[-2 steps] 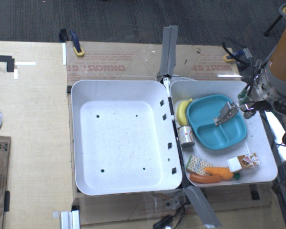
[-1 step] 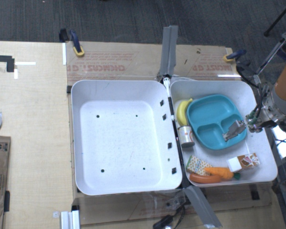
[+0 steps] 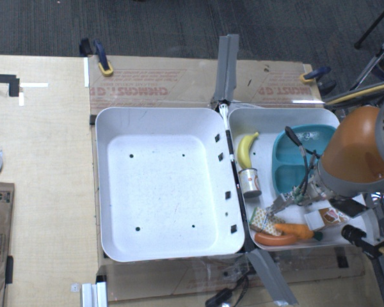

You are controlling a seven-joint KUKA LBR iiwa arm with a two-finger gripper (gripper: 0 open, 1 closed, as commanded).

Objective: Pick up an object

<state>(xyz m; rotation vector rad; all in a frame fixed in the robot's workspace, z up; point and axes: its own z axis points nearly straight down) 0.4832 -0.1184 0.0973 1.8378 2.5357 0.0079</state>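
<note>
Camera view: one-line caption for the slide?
Gripper low in the right bin among banana, can, carrot and teal tray.

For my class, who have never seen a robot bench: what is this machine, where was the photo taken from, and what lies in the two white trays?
The photo comes from one fixed camera above the bench, looking down at a slant. The grey arm with an orange band entering from the right is a robot arm; its two-finger gripper reaches down into the right white bin. That bin holds a yellow banana, a small silver metal can, a teal plastic divided tray, an orange carrot, a red sausage-shaped toy and a patterned packet. The left white bin sits beside it. Whether the gripper holds anything is hidden, so treat the pick-up as not yet shown.
</note>
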